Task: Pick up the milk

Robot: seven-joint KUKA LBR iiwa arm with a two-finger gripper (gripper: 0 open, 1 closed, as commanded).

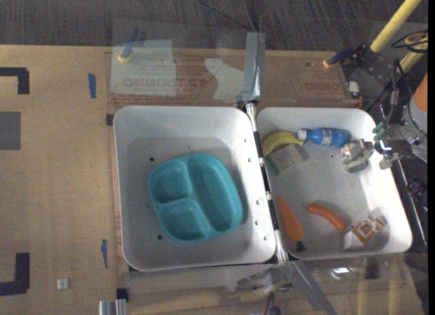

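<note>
Task not far along, as far as the view shows. The milk, which I take to be the small white carton w/ orange markings [369, 227], lies in the lower right corner of the right bin [391, 191], resting on the bin floor w/ nothing gripping it. The ID is a judgement, since the print is too small to read.

The gripper [366, 150] sits at the upper right of that bin, near the right wall, just right of the blue bottle [325, 137] and well apart from the carton. Whether it's set wide or narrow can't be told; the metal parts blur together. Nothing seen held in it.

Other stuff in the right bin: banana [280, 141] at upper left, a carrot [291, 222] along the left wall, and an orange sausage-like piece [327, 216] btwn carrot and carton. The left bin [129, 171] has a teal divided plate [196, 198].

Left to do: move toward frame bottom over the carton, descend, close, lift. So approx. everything.
</note>
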